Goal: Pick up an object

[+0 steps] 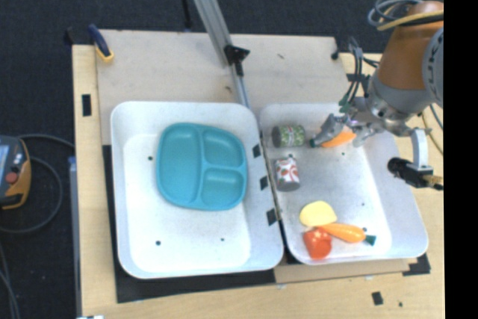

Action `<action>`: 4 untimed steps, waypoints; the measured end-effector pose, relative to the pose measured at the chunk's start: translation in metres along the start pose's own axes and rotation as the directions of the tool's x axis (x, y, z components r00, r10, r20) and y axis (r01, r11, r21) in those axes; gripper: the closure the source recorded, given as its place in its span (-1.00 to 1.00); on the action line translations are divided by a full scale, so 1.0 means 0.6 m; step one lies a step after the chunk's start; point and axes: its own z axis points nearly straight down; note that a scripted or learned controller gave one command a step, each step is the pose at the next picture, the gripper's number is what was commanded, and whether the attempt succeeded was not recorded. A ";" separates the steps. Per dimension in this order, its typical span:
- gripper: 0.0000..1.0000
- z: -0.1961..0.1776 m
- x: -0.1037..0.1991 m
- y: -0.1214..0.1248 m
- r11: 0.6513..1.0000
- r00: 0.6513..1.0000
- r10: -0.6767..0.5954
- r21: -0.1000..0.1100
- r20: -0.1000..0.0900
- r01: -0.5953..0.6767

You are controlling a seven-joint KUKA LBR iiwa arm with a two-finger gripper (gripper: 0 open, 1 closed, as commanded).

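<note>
orange object [340,137]: partly hidden by gripper [332,134] | arm: cut off (right edge)

Small orange object [340,137] seen between fingers of gripper [334,135], lifted over far edge of right bin [388,224], tilted, one end hidden by fingers.

Green-grey can [288,135] laid on side near far left corner of right bin.

Red-and-silver can [287,172] laid just nearer, close to left wall.

Yellow rounded piece [317,214] placed toward near edge, touching red piece [317,243] below it.

Orange carrot [346,233] with green tip laid flat beside red piece, along near edge.
</note>
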 end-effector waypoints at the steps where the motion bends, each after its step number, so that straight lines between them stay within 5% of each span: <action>1: -1.00 0.097 -0.009 -0.014 1.000 1.000 -0.001 0.002 -0.001 0.001; 2: 1.00 0.072 -0.010 -0.010 1.000 1.000 0.001 -0.006 -0.001 -0.001; 3: 1.00 -0.023 -0.001 0.005 1.000 1.000 -0.006 -0.010 0.000 0.006; 4: 1.00 -0.015 -0.002 0.007 1.000 1.000 -0.005 -0.005 -0.001 0.005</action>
